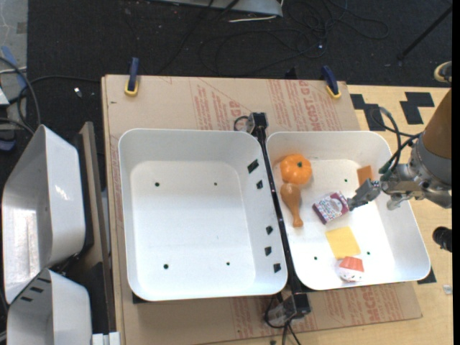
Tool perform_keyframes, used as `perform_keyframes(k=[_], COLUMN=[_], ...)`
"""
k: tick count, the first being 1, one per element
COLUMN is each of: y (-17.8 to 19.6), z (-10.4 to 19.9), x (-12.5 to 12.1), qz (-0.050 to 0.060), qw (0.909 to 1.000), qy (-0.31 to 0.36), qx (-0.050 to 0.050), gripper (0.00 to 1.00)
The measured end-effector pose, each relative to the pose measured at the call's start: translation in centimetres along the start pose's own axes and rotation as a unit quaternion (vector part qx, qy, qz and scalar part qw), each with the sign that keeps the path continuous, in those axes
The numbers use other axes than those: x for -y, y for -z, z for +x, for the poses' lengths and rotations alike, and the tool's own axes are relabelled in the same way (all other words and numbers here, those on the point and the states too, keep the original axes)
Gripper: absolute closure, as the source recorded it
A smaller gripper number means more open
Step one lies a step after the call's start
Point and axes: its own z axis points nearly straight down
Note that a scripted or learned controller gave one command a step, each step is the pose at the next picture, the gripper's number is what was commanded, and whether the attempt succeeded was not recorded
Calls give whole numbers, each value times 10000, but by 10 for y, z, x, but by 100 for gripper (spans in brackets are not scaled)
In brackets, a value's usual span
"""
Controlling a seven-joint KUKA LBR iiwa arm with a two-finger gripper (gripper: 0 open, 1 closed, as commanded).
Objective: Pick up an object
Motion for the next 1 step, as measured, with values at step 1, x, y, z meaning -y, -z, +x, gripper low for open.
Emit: perform_keyframes(k=[1], y=[-132], z=[48], x=[24], qz=[62], qw=[10000], qy=[3], qx=[-29], gripper=[0])
